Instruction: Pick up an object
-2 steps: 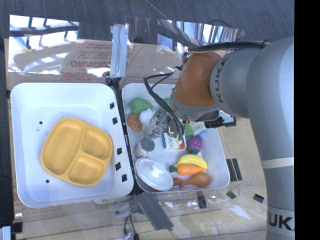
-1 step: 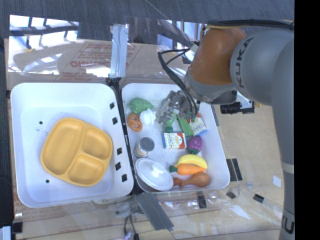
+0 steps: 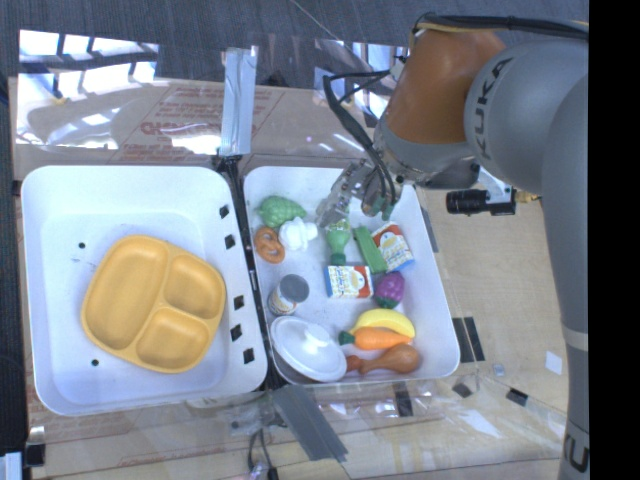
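Right bin [image 3: 436,298] crowded with toy food (left bin [image 3: 50,268]: yellow tray [image 3: 152,302]).

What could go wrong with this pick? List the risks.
1. The gripper hangs over a crowded corner of the right bin: the green bottle, broccoli and white piece sit close together, so the fingers may nudge a neighbour or close on two things.
2. The bottle looks small and rounded, so it could slip out.

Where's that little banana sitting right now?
The banana lies in the right bin, toward its near right corner, just above the carrot and below the purple toy.
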Available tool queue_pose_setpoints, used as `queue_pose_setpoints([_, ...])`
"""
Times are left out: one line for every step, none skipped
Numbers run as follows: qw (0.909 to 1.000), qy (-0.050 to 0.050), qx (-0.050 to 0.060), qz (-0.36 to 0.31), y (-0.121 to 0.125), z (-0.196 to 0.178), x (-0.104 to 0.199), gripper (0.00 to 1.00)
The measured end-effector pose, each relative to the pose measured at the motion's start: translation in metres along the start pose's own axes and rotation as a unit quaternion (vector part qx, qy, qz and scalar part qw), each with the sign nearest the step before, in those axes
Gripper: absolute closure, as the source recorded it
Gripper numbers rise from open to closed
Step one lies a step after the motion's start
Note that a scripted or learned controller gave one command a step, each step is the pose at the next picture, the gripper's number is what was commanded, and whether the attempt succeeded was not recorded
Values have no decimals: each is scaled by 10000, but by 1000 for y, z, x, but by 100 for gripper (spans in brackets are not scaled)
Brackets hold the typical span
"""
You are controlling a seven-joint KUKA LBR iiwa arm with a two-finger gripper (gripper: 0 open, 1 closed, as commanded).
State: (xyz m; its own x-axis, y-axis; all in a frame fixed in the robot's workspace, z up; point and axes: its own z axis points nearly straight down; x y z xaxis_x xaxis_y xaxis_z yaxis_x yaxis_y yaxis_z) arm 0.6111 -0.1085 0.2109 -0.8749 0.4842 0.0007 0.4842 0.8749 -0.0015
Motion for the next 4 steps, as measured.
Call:
queue_pose_setpoints([10000, -8, -7, 32, 42, -35, -14, 100])
queue_pose_setpoints([9992, 39, 10, -405, -54, 73, 22, 100])
queue_pose_setpoints([9991, 14, -1, -420, -52, 70, 21, 0])
queue_pose_setpoints([9988, 6, -3, -488, 1, 121, 24, 0])
